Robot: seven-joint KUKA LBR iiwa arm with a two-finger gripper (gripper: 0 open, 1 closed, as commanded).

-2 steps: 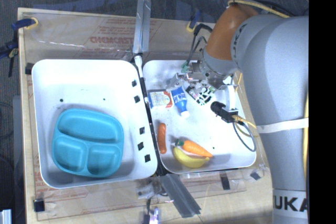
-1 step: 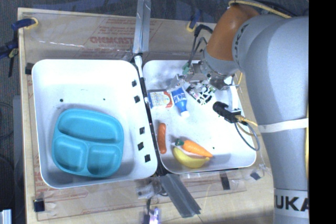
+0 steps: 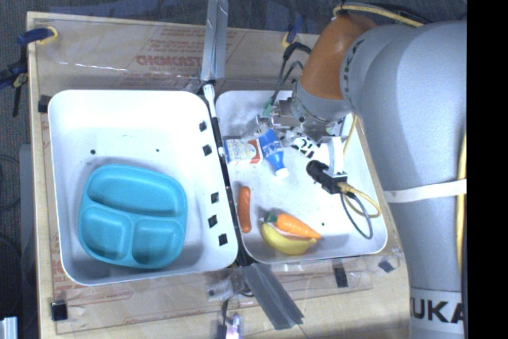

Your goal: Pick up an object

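The gripper [image 3: 279,123] was low in the right bin [image 3: 361,238], just over the blue-and-white tube [image 3: 273,154], I could not tell its grip, so next it likely needed closing and lifting.

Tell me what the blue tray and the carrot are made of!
The blue tray looks like moulded plastic: smooth, one even colour, rounded compartments with a soft sheen. The carrot is probably a plastic toy too: its orange is very bright and uniform, though it is too small to be sure.
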